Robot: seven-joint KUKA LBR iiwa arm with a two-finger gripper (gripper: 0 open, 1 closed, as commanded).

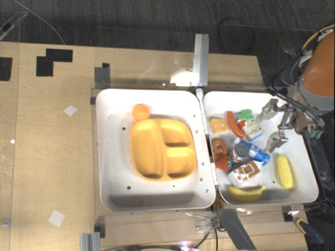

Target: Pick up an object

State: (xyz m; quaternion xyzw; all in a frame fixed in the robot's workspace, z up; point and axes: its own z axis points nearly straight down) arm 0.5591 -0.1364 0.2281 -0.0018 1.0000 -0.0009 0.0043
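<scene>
metal fingers [272, 123] spread, seemingly empty, above bumpy corn cob [284, 171].

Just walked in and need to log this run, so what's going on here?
A robot arm reaches in from the right, its gripper open over the right bin, holding nothing. That bin holds toy food: a corn cob, a banana, a hot dog and more. The left bin holds a yellow divided tray and an orange ball. Nothing is picked up yet.
</scene>
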